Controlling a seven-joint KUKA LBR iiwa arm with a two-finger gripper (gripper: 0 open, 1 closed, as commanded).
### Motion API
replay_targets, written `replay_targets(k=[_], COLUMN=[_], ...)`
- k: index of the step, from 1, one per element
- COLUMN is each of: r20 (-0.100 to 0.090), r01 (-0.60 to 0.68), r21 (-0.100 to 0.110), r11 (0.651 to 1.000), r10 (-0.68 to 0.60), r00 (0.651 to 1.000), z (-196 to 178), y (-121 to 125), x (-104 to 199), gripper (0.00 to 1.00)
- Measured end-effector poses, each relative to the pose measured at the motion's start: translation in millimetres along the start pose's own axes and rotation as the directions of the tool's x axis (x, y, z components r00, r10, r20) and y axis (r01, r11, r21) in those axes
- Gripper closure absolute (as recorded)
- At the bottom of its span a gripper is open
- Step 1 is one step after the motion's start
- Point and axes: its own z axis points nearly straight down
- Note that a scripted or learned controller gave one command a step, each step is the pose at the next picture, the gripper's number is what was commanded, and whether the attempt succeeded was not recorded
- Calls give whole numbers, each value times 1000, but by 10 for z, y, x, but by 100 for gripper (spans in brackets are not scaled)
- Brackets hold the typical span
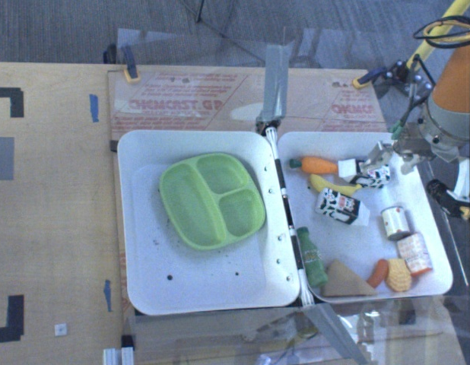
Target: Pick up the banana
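The banana (331, 185) is yellow and lies in the right bin (440, 280), near its back left. A black-and-white carton (340, 206) sits against its front side, and an orange carrot (319, 164) lies just behind it. My gripper (377, 160) reaches in from the right over the bin's back edge. It is to the right of the banana and clearly apart from it. A small black-and-white object (372, 176) lies just under the gripper's tip.
The right bin also holds a silver can (394, 221), a small labelled container (414, 253), orange and yellow toy foods (392, 274), a green bottle (312, 256) and a brown wedge (346, 280). In the left bin (144, 280) lies a green divided plate (212, 200).
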Motion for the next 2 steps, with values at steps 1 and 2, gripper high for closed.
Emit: replay_targets(k=[1,2], r20=[5,-8], r01=[-37,-394], r21=[-28,-37], r11=[999,918], r10=[37,394], r00=[999,919], z=[743,787], y=[-395,140], x=[333,919], gripper=[0,0])
